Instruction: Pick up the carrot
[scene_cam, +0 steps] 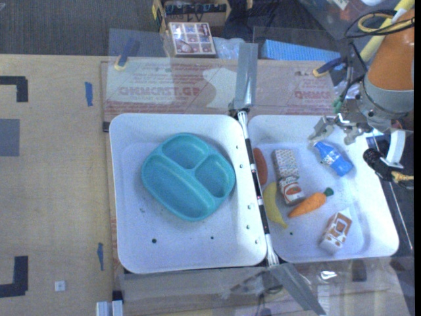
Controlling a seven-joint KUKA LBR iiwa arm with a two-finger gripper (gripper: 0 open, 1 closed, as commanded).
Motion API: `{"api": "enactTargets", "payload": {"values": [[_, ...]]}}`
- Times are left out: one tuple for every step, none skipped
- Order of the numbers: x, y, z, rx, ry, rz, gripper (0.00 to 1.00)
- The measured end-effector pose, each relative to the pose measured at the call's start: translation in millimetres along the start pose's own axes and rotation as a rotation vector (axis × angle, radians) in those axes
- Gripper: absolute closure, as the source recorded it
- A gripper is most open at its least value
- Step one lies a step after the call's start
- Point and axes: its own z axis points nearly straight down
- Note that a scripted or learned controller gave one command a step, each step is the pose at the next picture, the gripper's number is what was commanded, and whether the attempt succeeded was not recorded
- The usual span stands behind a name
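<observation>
The orange carrot (pixel 308 204) with a green tip lies in the right bin (pixel 376 242), near its middle, pointing up to the right. My gripper (pixel 334 131) hangs over the bin's far right part, above a blue packet (pixel 333 158). Its fingers are spread apart and hold nothing. The carrot lies well below and slightly left of the gripper, apart from it.
Around the carrot lie a brown patterned carton (pixel 287 174), a yellow banana (pixel 273 205), a red sausage (pixel 261 166) and a small white and orange box (pixel 335 231). The left bin (pixel 131 242) holds a teal divided plate (pixel 189 175). Cables hang at the right edge.
</observation>
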Motion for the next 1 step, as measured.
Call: {"api": "enactTargets", "payload": {"values": [[-1.1, -90.4, 47.0, -0.001, 0.0, -0.131, 0.0]]}}
